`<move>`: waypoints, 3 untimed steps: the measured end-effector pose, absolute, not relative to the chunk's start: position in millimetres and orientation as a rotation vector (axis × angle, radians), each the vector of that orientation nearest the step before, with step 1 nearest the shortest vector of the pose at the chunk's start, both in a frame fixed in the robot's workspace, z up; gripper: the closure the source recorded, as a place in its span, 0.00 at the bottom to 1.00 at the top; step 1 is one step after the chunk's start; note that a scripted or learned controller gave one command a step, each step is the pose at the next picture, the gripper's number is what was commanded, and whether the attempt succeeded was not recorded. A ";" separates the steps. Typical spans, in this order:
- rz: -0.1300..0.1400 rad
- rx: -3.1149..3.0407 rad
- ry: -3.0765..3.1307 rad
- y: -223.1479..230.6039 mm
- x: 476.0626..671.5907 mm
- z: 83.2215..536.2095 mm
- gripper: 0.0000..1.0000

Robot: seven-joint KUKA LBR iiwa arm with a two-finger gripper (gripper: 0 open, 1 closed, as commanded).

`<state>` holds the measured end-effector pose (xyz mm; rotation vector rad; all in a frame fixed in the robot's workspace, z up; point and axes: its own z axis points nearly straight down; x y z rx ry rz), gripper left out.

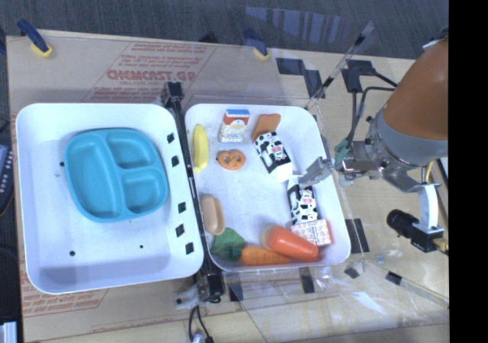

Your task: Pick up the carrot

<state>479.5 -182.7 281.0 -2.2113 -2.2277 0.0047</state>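
The carrot point(264, 257) lies along the front wall of the right bin point(332, 204), an orange body with a green leafy top point(229, 243) pointing left. A thicker red-orange vegetable point(293, 244) rests against it on its right side. My gripper point(314, 173) hangs over the right rim of that bin, just above a black-and-white milk carton point(303, 204). It sits well behind and to the right of the carrot, with nothing seen in it.
The right bin also holds a banana point(200, 146), a pretzel point(231, 159), a second cow-print carton point(272, 152), a small box point(235, 126), a bread slice point(266, 123), a hot dog bun point(213, 215) and a red-white packet point(316, 232). A blue divided plate point(116, 174) lies in the left bin point(38, 258).
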 end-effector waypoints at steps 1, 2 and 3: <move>0.006 -1.882 -2.501 -131.2 474.7 133.4 0.00; 0.008 -1.768 -2.602 -105.7 513.7 92.3 0.00; 0.003 -1.923 -2.485 -110.7 580.6 92.3 0.00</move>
